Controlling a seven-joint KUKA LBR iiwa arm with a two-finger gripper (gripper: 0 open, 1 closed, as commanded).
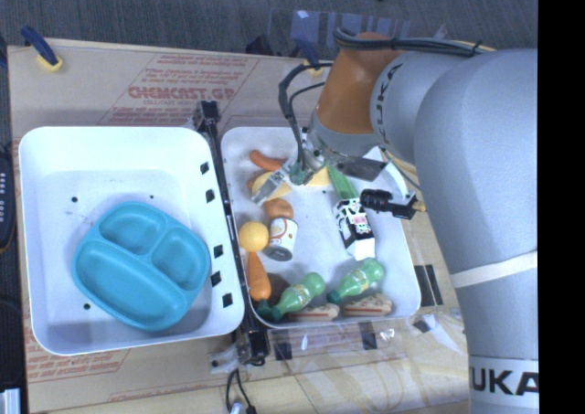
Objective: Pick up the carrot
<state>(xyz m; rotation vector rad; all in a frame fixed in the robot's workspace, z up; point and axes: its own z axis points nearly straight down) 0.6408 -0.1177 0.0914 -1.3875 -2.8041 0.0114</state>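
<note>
Tool (297, 168), grip state unreadable, hovers at the right white bin's (402, 248) far end; tapered orange carrot (258, 276) lies well apart by the near-left wall, so the arm should travel there and straddle its width.

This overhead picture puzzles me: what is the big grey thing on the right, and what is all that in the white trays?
The grey thing is a robot arm with an orange band near its wrist. One camera above the bench looks down at a slant. The arm's gripper hangs over the top of the right bin, among toy foods; I can't tell whether it holds anything. That bin has the carrot it should pick up, lying by the left wall, plus a yellow ball, a small can, a milk carton and two green bottles. The left bin has a blue divided plate.
</note>
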